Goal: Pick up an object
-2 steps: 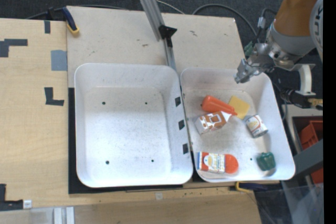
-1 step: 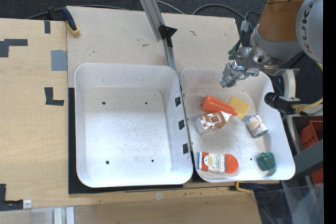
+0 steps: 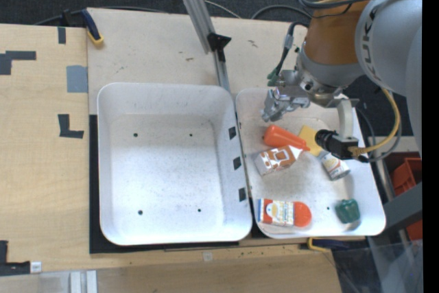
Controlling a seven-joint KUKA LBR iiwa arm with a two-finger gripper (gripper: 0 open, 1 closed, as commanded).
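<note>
Nearest the camera, along the front rim of the right bin (image 3: 376,224): a flat red-and-white packet (image 3: 284,213) with an orange end, lying on its side, and well to its right a small green pepper-like toy (image 3: 348,210) near the corner. Farther back, mid-bin: a brown-and-white carton (image 3: 277,160) tilted on its side, touching the lower edge of an orange carrot-shaped piece (image 3: 284,136) just behind it. Right of those, a small grey-and-white bottle-like item (image 3: 334,166), lying down, and a yellow block (image 3: 311,136) partly hidden beside a black fitting (image 3: 329,142) with a yellow cable. To the left, the second white bin (image 3: 164,96), speckled, with four dark dots on its floor, edge to edge with the right bin. Farther still, above the back part of the right bin: the hand (image 3: 277,106), metallic, hanging just behind the orange carrot-shaped piece, apparently not touching it; whether apart or together, cannot tell, and nothing seen between. Behind the hand, the grey arm (image 3: 384,24) with its orange band, reaching in from the right. At the back, bare counter (image 3: 151,44), a slanted aluminium rail (image 3: 194,0), and a blue-and-yellow clamp (image 3: 92,27) at the far left corner.
</note>
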